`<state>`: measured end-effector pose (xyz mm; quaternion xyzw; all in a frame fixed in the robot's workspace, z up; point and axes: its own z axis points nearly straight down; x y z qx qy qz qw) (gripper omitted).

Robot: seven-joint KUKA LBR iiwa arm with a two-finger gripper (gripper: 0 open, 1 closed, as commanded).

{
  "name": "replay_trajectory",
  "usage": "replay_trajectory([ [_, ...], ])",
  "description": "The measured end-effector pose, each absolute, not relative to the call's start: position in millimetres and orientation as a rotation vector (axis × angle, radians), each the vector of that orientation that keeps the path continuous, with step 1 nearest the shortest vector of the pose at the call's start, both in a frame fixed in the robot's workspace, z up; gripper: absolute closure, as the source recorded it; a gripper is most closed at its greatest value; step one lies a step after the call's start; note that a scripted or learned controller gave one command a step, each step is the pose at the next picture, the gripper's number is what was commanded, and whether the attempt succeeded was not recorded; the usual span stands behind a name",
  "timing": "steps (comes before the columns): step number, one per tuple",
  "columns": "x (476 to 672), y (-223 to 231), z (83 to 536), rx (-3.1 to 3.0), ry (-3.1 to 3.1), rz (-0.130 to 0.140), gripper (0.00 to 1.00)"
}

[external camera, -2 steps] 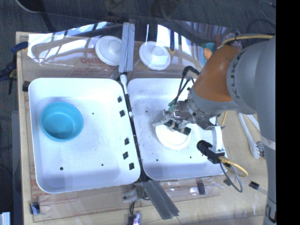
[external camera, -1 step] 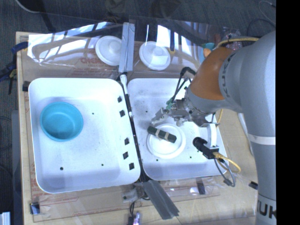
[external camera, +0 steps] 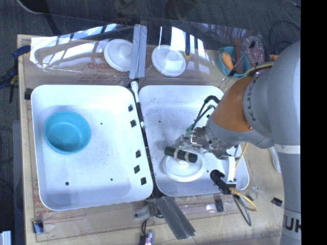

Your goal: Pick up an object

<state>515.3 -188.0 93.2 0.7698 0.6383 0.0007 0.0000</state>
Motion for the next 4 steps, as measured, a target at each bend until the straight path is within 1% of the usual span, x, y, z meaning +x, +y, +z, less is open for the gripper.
replay_trajectory([
  [1, 516.5, -188, 103, 2.413, 2.011, 0.003, 1.0],
  [2, 516.5, -188, 103, 2.412, 2.011, 0.003, 0.0],
  [3, 506.1, -130, 93, 2.342, 2.084, 0.002, 0.0],
  [4, 547.9, -132, 92, 2.152, 2.291, 0.0, 0.0],
])
